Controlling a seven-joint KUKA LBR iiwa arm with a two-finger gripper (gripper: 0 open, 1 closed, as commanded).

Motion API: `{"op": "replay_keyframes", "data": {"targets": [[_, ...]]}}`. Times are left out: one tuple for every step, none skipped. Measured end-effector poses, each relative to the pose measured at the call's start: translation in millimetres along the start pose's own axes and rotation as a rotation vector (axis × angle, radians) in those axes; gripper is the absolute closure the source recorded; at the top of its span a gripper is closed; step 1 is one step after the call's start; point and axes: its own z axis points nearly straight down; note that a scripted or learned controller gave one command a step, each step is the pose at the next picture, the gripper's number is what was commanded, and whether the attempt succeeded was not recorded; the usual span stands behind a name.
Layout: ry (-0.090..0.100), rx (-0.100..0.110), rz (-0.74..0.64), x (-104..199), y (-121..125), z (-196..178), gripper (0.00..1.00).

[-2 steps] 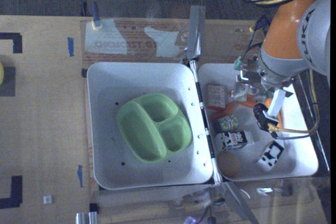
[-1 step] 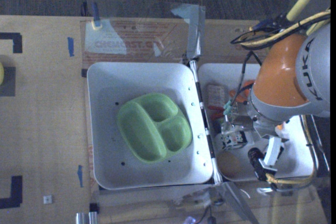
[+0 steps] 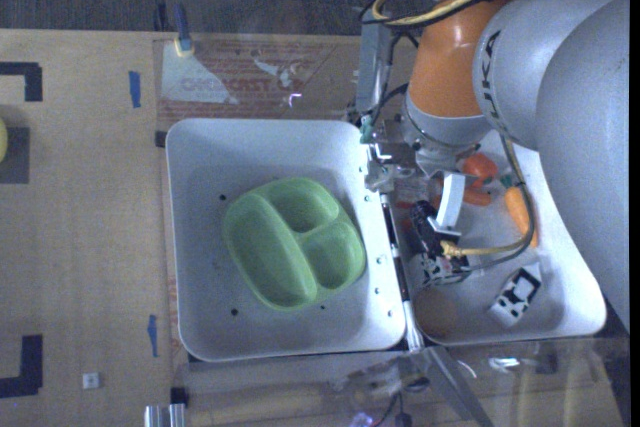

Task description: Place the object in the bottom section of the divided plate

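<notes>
Lighting's pretty even and fairly bright, kinda cool-toned, looks like it's coming from overhead. The left white bin point(image 3: 190, 245) is almost blown out, so its walls lose detail. The green divided plate point(image 3: 293, 242) in it throws only a soft, faint shadow around its lower edge. Above that bin there's glare on a clear plastic sheet point(image 3: 250, 75). To the bin's right the grey arm point(image 3: 560, 105) is big, soft and a bit blurry. Overall grainy, low-res.
</notes>
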Motion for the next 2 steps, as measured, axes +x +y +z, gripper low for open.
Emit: {"op": "replay_keyframes", "data": {"targets": [[0.001, 0.003, -0.089, -18.7, -65.5, 0.5, 1.00], [-0.001, -0.001, 0.014, -41.6, -31.2, -127.5, 1.00]]}}
